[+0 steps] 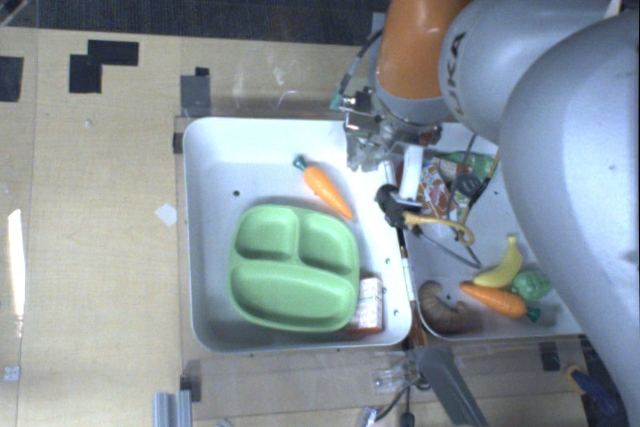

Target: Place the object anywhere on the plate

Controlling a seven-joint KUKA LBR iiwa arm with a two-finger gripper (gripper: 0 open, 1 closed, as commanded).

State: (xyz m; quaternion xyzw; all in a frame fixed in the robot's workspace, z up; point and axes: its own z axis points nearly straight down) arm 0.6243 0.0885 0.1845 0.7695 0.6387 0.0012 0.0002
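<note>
carrot [327, 189] | lies in the left bin [205, 245], just beyond the far right corner of the green plate [295, 265], leaf end pointing away from it | gripper [365, 147] | hangs beyond the plate's far right, close to the carrot's right, nothing seen between its fingers; jaw gap cannot be told | small box [369, 305] | touching the plate's near right edge

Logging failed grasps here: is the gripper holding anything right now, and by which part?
Cannot be told. The gripper hangs by the left bin's far right corner; the carrot lies apart beside the plate.
</note>
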